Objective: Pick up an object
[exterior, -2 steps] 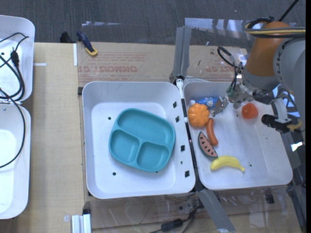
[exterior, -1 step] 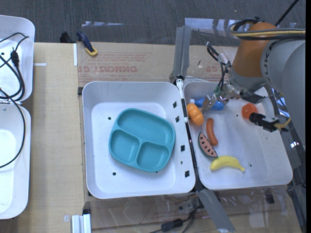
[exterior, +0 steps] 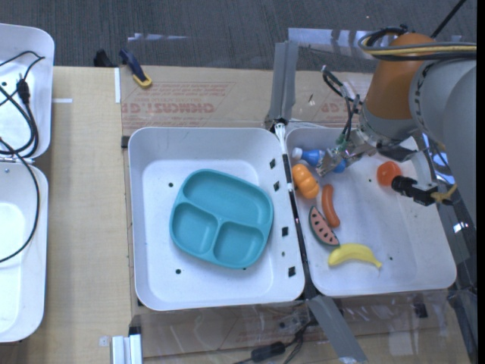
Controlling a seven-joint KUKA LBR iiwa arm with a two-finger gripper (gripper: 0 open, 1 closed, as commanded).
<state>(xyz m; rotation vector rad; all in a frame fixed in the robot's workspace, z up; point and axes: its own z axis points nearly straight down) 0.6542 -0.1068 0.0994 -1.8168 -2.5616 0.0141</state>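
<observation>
The blue object [exterior: 311, 156] lies in the right bin's [exterior: 394, 279] far left corner, beside the orange fruit [exterior: 305, 180]. The pincer [exterior: 333, 162] sits low just to its right, almost touching it. How the pincer stands, open or closed, cannot be told here. The sausage [exterior: 330, 205], watermelon slice [exterior: 323, 227] and banana [exterior: 354, 255] lie nearer the camera, each running roughly toward the bin's near edge. The nearest candidate seems the blue object, a short way leftward.

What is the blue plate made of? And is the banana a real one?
The teal divided plate looks like smooth plastic: one even colour, soft moulded edges, a slight sheen. The banana is probably a plastic toy: very even yellow, no brown spots, and it lies among other toy-like foods. I can't be sure from looks alone.
</observation>
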